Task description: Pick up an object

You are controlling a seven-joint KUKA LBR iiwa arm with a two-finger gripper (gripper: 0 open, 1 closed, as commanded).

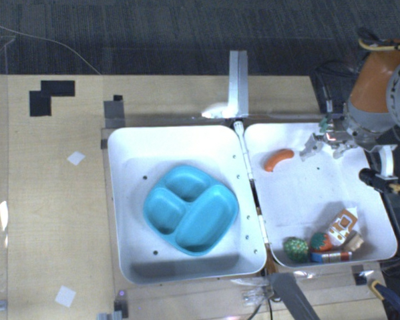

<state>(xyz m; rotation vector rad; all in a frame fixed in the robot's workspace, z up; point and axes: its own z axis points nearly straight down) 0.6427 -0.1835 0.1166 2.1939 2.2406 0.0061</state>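
Observation:
An orange sausage-shaped object (278, 159) lies at the far left of the right bin (383, 210). My gripper (325, 147) hangs over the far right part of that bin, just right of the orange object and apart from it. It is open, with nothing between its fingers (309, 147). In the bin's near corner sit a green ball (296, 248), a small brown and white carton (342, 227), a teal and orange toy (318, 241) and a red and blue tube (333, 255).
The left bin (127, 166) holds a blue divided plate (191, 208). A metal post (239, 87) stands behind the wall between the two bins. The grey arm with its orange band (373, 87) comes in from the right.

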